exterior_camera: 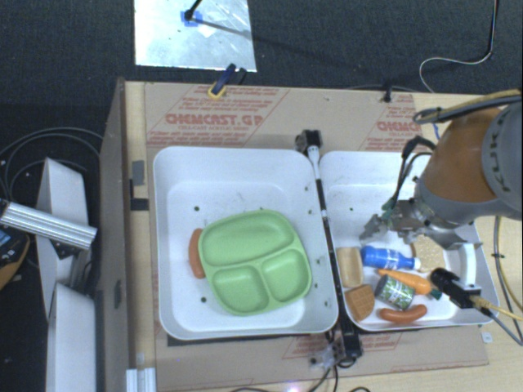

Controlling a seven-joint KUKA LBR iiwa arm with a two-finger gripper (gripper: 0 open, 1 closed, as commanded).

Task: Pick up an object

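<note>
Camera view, looking down on the bench: the claw (392,220) of the grey, orange-banded arm (470,166) hangs low over the right bin (359,170), above the bare white floor near the bin's middle. Whether the claw is spread or pressed together cannot be told from this angle.

Just beside it, toward the near side of the bin, a blue-and-white bottle (388,258) lies on its side, its blue end pointing toward the divide between the bins. Nearer still, an orange carrot (411,282) rests against a green can (395,294), which also lies on its side. A red sausage (403,314) lies along the bin's near rim, just below the can in the picture. Two tan bread slices (350,266) sit by the bin's left wall, one nearer the camera than the other.

Across the divide, the left bin (176,219) bears a green divided plate (255,261) with three compartments, set toward the bin's near side. A second sausage (196,253) lies just beside the plate's left edge; whether the two touch cannot be told.

Both bins rest on a cardboard sheet (237,113) printed in red lettering. Beyond the bench, a silvery sheet (196,23) lies on the dark floor. White boxes (65,211) and black cables (33,149) stand to the left of the bench.
</note>
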